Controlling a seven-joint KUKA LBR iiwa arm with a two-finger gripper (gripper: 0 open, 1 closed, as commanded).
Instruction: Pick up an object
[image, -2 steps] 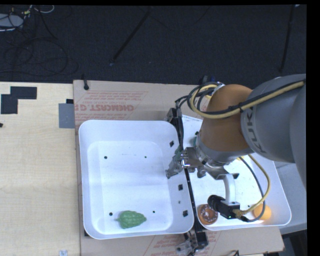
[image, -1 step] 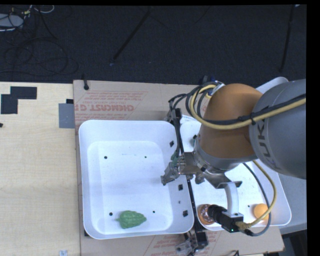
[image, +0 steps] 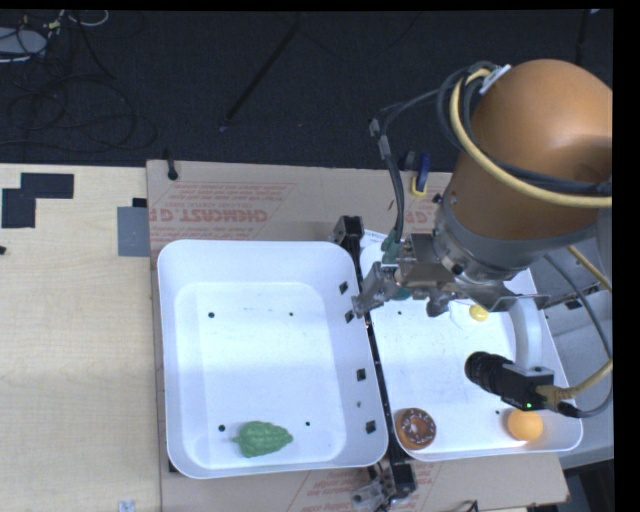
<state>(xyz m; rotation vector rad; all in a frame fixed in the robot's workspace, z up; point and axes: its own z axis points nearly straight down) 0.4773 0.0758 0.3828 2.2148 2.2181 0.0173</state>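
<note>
A bumpy green object lies near the front of the left bin. In the right bin, a brown frosted donut rests at the front left corner and an orange ball at the front right. A small yellow piece peeks out beside the arm. My gripper hangs over the back left of the right bin, close to the divider between the bins, well apart from the donut and ball. Nothing is visibly held.
The large orange-banded wrist covers the back of the right bin. A black cylinder with a green light juts over the right bin near the ball. Cables loop down to the gripper. Cardboard underlies both bins.
</note>
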